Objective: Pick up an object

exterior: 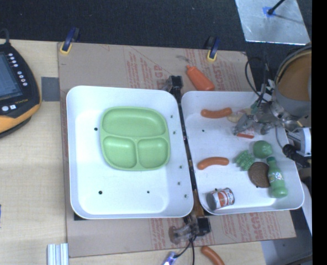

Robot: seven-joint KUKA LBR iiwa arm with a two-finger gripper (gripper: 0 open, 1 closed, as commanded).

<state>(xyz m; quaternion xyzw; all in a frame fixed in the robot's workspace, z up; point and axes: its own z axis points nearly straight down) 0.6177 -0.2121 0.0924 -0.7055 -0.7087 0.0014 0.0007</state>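
2 white bins [78, 148], claw [251, 125] state unclear, no legible can [221, 198] label

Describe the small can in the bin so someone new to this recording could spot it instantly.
Look at the right-hand white bin, then along its near edge toward the corner beside the left-hand bin. The can lies there on its side, apart from the other toys. It is the bin's one cylinder, red-labelled with a pale end.

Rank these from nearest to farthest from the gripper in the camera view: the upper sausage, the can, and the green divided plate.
1. Upper sausage, just left of the gripper in the right bin.
2. Can, at that bin's near edge.
3. Green divided plate, over in the left bin.
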